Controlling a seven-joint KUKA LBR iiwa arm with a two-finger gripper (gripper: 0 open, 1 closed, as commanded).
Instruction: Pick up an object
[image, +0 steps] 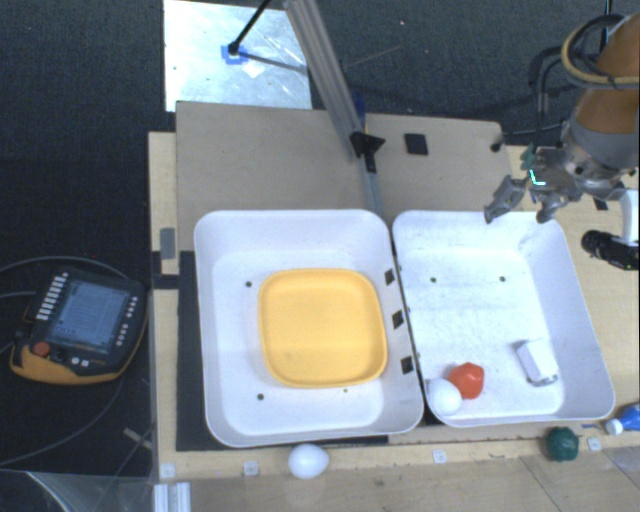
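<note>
The right bin (500, 250) holds a red object (466, 379), a white ball (444, 397) right beside it at the near left corner, and a small white-grey block (536, 362) near the right wall. My gripper (524, 204) hangs over the bin's far right edge, well away from all three. Its two fingers are spread apart with nothing between them. A yellow square plate (322, 326) lies in the left bin (225, 300).
A white egg-shaped object (308, 461) and a dark green ball (562, 443) lie on the bench in front of the bins. A teach pendant (78, 325) sits far left. A slanted metal pole (335, 75) stands behind the bins.
</note>
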